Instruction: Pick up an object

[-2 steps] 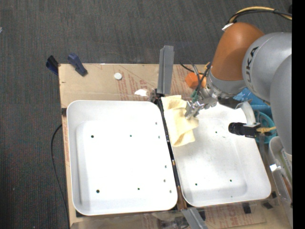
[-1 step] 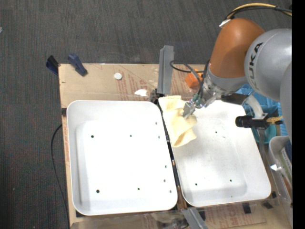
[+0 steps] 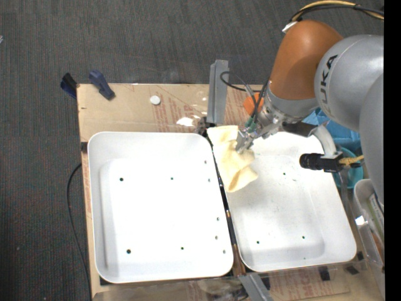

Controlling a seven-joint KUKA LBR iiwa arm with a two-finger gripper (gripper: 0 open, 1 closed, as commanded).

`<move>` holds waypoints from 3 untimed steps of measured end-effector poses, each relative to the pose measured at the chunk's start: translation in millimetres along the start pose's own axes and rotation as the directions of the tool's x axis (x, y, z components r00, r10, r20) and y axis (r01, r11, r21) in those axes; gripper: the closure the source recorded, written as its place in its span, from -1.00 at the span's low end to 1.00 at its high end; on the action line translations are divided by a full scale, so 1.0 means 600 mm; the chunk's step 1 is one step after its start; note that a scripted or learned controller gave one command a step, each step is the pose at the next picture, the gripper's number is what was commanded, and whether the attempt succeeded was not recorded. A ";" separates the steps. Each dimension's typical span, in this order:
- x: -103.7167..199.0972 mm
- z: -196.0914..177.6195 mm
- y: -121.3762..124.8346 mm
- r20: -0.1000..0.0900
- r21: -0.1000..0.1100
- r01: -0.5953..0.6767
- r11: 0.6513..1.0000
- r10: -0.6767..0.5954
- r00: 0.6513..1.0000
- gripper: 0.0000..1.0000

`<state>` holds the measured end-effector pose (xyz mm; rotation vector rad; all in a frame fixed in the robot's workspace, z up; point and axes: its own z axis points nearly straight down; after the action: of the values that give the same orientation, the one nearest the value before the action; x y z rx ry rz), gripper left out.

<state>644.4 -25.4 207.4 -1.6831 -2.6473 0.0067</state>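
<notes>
A pale yellow cloth (image 3: 235,162) hangs crumpled over the far left corner of the right bin (image 3: 294,231), along the divider between the bins. My gripper (image 3: 242,144) sits at the cloth's upper part, with the fabric bunched up at its fingertips. The cloth droops down and to the right from there. Behind the gripper an orange object (image 3: 250,104) peeks out, mostly hidden by the wrist.
The left bin (image 3: 156,205) lies beside the right one. A blue object (image 3: 341,137) sits at the right bin's far right edge. A metal post (image 3: 217,93) stands behind the divider. Brown cardboard (image 3: 138,108) lies behind the bins, with a small white disc (image 3: 155,100).
</notes>
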 end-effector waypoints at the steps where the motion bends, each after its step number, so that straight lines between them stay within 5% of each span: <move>1: 0.038 0.038 0.019 0.002 -0.001 -0.030 1.000 0.030 1.000 1.00; 2: -0.012 0.040 -0.017 -0.001 -0.001 0.295 0.955 -0.295 0.955 1.00; 3: -0.052 -0.010 -0.046 -0.001 -0.002 0.064 0.998 -0.064 0.998 1.00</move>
<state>632.6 -65.1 213.6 -1.5974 -2.6998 0.0036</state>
